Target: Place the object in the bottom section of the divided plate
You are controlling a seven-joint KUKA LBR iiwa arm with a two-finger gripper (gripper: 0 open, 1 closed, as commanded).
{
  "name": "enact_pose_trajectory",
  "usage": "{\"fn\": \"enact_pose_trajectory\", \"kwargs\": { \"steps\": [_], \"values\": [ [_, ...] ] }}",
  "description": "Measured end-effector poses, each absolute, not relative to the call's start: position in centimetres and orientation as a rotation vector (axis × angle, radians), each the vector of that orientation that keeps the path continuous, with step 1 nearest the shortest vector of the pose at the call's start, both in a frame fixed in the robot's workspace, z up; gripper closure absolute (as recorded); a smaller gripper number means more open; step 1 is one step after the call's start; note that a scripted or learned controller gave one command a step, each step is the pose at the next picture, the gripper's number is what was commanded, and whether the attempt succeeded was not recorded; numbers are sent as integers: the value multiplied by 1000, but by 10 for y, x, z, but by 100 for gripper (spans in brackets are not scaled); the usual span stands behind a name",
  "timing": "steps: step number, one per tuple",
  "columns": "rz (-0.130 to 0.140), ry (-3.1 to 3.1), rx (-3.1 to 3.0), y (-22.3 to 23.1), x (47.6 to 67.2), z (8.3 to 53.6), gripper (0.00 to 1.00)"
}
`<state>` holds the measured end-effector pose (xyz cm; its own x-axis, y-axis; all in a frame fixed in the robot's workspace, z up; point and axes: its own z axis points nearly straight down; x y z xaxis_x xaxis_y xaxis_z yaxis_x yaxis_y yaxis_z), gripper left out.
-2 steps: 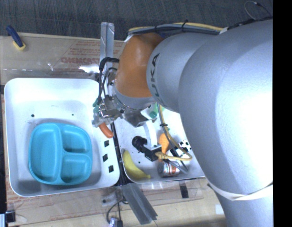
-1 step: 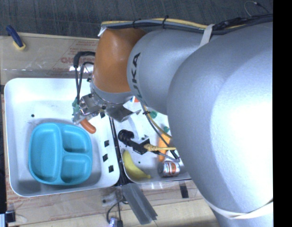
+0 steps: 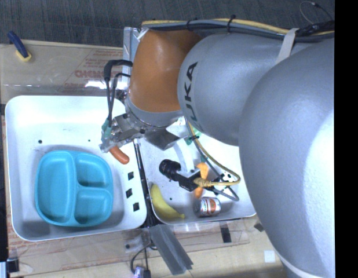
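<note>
A blue divided plate (image 3: 75, 188) lies in the left bin (image 3: 28, 114), toward its front left. It has one long section on the left and two smaller ones on the right. My gripper (image 3: 113, 142) hangs over the left bin's right side, just above and right of the plate's upper right corner. A small orange-red sausage-shaped object (image 3: 120, 156) sticks out from between the fingertips, tilted, and the fingers are shut on it. The big grey arm hides most of the right bin.
In the right bin (image 3: 243, 213) a yellow banana (image 3: 161, 204) lies along the front left, a small can (image 3: 209, 207) lies on its side at the front, and an orange piece (image 3: 203, 170) sits behind it. The wall between the bins runs just right of the gripper.
</note>
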<state>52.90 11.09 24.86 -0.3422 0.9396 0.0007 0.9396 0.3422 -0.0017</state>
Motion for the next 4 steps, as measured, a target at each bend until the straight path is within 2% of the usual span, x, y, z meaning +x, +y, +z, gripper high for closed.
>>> {"fn": "enact_pose_trajectory", "kwargs": {
  "steps": [1, 2, 3, 4],
  "values": [
    [6, -2424, -1993, 122, 483, 125, 100],
    [5, -2218, -2222, 187, 475, 180, 100],
    [6, -2217, -2222, 187, 475, 180, 0],
    [9, -2225, -2212, 188, 475, 189, 100]
  ]
}}
